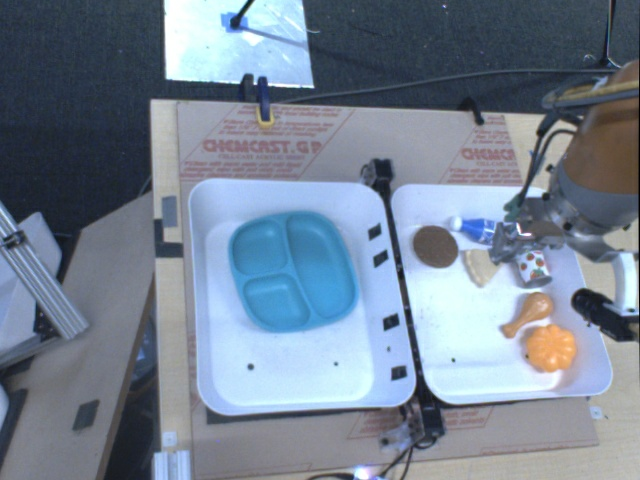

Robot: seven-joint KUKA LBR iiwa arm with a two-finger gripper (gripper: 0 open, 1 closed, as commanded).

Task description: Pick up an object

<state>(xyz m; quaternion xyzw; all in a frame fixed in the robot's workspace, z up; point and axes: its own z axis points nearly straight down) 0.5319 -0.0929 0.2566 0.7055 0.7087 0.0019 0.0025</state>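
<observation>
The right bin (pixel 455 368) holds several small items. A brown round disc (pixel 435 246) lies at its back left, with a blue and white tube (pixel 474 229) just right of it. A beige wedge (pixel 480 267) sits in the middle, and a white cube with red and green marks (pixel 533 266) is to its right. Near the front right lie a tan drumstick (pixel 527 314) and an orange pumpkin (pixel 550 347). My gripper (pixel 508 242) hangs over the back of this bin, between the tube, the wedge and the cube. Nothing shows as held in it.
The left bin (pixel 215 368) carries a blue divided plate (pixel 292 269). A black ridge (pixel 395 288) with clips runs between the bins. The arm's grey and orange body (pixel 600 163) covers the right bin's back right corner. A black fitting (pixel 600 313) juts in at the right rim.
</observation>
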